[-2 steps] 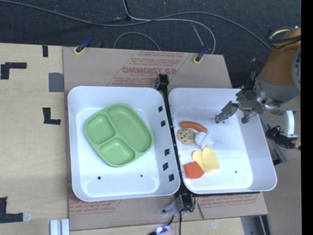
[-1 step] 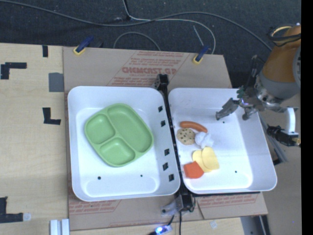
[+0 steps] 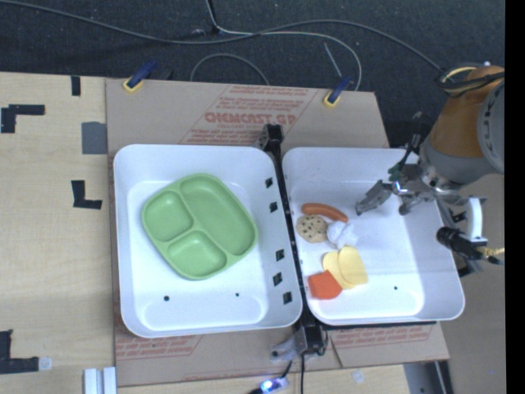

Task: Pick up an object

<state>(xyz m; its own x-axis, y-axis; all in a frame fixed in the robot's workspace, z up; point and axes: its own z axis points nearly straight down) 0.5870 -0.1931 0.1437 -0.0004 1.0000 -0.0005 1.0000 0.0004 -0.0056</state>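
Gripper point(image 3: 392, 194): fingers spread, nothing between them; hung over right bin point(image 3: 426, 298), 3 o'clock of the food.
Targets: hot dog point(image 3: 324, 212), cookie point(image 3: 311, 228), yellow piece point(image 3: 346, 267), orange piece point(image 3: 325, 286), clustered together.
Risk: crowding could make a finger push a neighbour, so a miss was likely.

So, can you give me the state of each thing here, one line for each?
Gripper: open, holding nothing, over the right bin.
Green tray: lying flat in the left bin, compartments bare.
Sausage: lying in the right bin.
Cookie: flat, beside the sausage.
White piece: lying by the cookie.
Yellow piece: flat, touching the orange piece.
Orange piece: flat.
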